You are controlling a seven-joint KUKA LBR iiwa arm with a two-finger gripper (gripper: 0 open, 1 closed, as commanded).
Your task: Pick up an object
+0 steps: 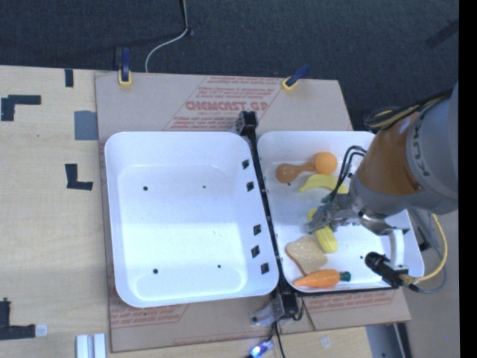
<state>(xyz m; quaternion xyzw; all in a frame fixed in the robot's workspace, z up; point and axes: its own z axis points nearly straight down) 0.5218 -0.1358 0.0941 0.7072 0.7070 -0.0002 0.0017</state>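
White plastic, two bins: your left bin point(179, 215) holds nothing, while the right bin point(298, 144) carries five toy foods. Count one orange pear-shaped piece point(304, 168), one banana point(319, 183), one corn cob point(325, 237), one bread slice point(306, 253), one carrot point(320, 278). Your gripper point(328, 216) sits low over the corn; its opening can't be told.
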